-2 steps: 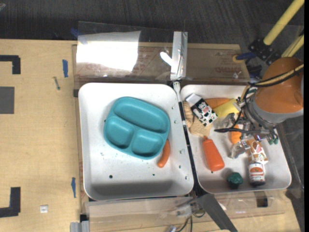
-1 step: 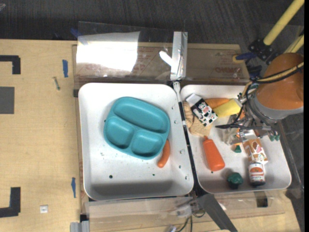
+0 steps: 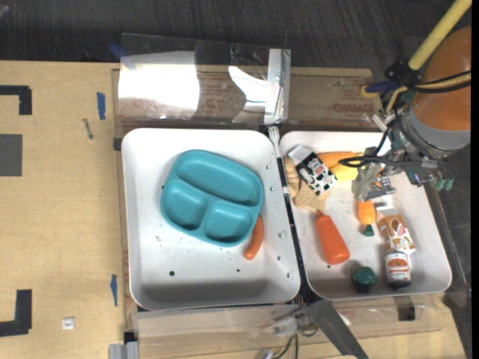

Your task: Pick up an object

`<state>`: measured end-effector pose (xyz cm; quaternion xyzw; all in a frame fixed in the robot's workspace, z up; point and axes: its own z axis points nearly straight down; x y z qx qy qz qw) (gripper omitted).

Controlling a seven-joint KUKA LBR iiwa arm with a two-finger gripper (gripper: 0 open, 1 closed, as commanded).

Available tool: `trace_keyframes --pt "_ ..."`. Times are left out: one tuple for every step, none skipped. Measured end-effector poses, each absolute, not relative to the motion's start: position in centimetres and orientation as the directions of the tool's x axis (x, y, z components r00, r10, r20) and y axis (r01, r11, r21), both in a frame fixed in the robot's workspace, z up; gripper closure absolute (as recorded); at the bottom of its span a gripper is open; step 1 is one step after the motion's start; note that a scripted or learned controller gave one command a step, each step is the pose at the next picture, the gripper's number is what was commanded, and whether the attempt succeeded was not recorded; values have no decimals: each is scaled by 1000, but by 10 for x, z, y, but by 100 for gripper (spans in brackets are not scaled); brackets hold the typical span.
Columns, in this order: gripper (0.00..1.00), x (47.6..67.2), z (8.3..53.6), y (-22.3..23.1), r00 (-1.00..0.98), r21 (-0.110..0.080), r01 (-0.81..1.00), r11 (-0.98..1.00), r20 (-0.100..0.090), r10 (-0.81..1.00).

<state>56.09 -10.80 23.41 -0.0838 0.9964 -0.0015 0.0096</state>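
Camera view from above showed the arm (image 3: 441,103) reaching in from three o'clock over the right bin (image 3: 441,271), its jaws (image 3: 372,179) low above the clutter near the bin's centre. Whether they were released or clenched could not be told; nothing was seen between them.

No object had yet been lifted. Candidates lay close by: a small orange piece (image 3: 366,212) just beside the jaws at six o'clock, a yellow piece (image 3: 340,164) at nine o'clock, and a black-and-white spotted toy (image 3: 317,173) beyond it. An orange bottle (image 3: 331,238) lay toward seven o'clock, a labelled bottle (image 3: 397,247) toward five o'clock, and a dark green ball (image 3: 364,277) near the bin's front edge.

The left bin (image 3: 142,275) held a teal divided tray (image 3: 212,196) with a carrot (image 3: 254,240) touching its five o'clock corner, well apart from the arm.

Judged from this, the step in hand was the descent onto a chosen item. The next move would call for settling squarely over one piece, probably the small orange one, and closing without nudging its neighbours.
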Motion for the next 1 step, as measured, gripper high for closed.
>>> trace_keyframes --pt "100 617 287 -93 -1000 0 10 1000 -12 10"
